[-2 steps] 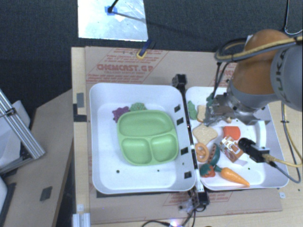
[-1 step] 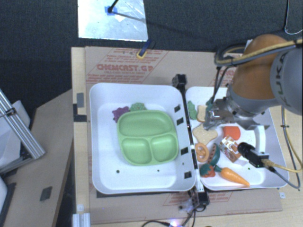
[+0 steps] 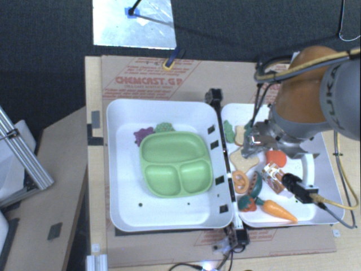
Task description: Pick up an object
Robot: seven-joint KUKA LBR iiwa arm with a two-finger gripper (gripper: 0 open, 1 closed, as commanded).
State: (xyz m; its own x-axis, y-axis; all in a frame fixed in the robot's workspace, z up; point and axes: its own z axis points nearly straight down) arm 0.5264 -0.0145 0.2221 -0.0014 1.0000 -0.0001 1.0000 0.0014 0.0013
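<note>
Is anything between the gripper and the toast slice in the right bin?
Nothing visible. The gripper sits just above the toast slice in the right bin; a pretzel and a carrot lie nearer the camera, off its path.

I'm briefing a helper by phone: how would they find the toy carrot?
Look in the right bin, the one crowded with toy food. Go to its front edge: the carrot lies there on its side. Among its neighbours it is the long, tapered orange piece.
</note>
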